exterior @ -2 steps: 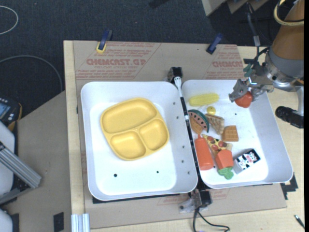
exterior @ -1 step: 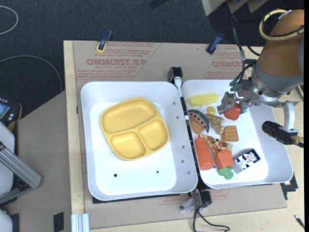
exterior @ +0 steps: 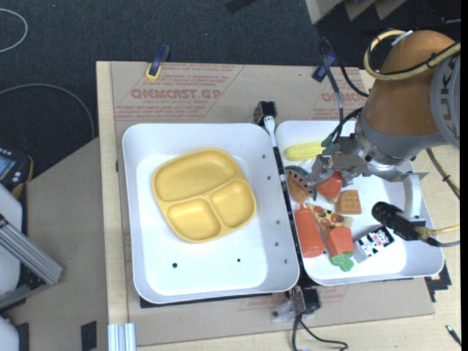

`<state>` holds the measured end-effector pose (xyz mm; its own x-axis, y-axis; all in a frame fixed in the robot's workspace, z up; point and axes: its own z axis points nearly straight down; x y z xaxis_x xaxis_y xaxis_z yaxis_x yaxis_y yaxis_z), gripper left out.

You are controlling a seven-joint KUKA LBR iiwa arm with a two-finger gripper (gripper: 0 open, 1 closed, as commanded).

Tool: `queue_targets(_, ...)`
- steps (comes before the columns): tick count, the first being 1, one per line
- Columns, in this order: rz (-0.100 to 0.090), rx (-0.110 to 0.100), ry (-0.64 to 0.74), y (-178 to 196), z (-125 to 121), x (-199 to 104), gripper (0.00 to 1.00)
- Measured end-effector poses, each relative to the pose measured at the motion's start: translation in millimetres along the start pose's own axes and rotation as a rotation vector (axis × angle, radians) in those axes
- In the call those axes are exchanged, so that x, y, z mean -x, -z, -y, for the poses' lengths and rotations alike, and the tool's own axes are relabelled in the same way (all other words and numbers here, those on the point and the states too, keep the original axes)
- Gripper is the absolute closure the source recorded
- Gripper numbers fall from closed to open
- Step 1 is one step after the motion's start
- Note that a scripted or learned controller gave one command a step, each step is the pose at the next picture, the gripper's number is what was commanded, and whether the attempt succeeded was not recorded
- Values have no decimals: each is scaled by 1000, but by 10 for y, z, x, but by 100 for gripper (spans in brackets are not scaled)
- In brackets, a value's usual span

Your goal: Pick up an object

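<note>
The gripper is lowered over the red toy for a grab; jaw state cannot be told, perhaps straddling it.

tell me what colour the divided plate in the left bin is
Yellow; the divided plate shows plainly in the camera view.

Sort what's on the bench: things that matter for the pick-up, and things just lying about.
For the job:
gripper
toy corn cob
waffle piece
orange sausage
carrot
right bin

Lying about:
yellow divided plate
left bin
blue-and-yellow clamp
</note>
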<state>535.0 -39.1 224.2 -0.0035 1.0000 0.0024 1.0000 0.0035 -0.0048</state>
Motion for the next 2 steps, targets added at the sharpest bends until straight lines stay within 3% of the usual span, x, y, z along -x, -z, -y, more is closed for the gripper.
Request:
queue_targets(1,1,3,-3,22,10,70,100)
queue_targets(2,1,1,-1,-23,1,-134,100)
